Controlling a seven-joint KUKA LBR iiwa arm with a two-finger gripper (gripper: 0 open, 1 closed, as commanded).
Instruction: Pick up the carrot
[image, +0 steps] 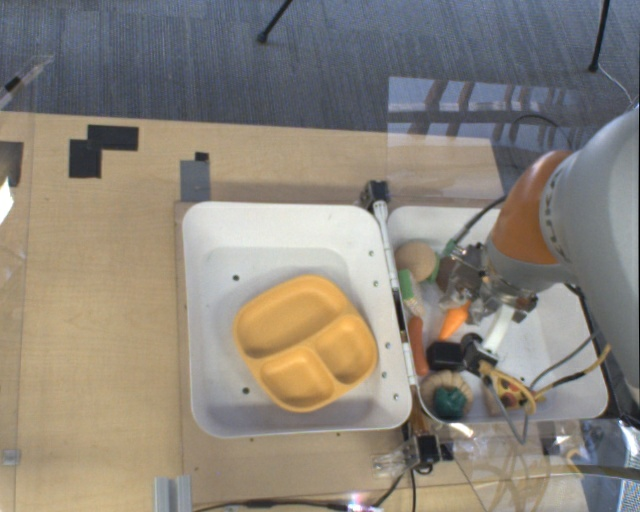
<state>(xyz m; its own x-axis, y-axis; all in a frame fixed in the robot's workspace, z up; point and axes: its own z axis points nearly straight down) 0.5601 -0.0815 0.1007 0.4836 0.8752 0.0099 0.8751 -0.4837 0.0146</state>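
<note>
round tan thing (447, 397): dark green in its middle; lies in the near corner of the right-hand bin (565, 350), close to the rim shared with the other bin
divided plate (305, 343): yellow, three compartments; flat on the floor of the left-hand bin (215, 300), toward its near side, set askew to the walls
carrot (453, 322): small orange tapered piece; on the floor of the right-hand bin, about midway between near and far walls; lies at a slant, just beyond the round tan thing
gripper (470, 298): poised right at the far end of the carrot; whether it touches the carrot cannot be made out; how wide it stands, and whether it has hold of anything, cannot be made out either
long thin thing (411, 315): green at the far end, red-orange at the near end; lies along the shared rim inside the right-hand bin, beside the carrot
arm (522, 235): grey, orange band above the wrist; reaches in from the view's right over the right-hand bin
beige rounded thing (417, 262): in the right-hand bin near its far wall; just beyond the long thin thing
bench (100, 350): pale wood; black shapes (100, 148) and a grey block (195, 180) lie beyond the left-hand bin
</note>
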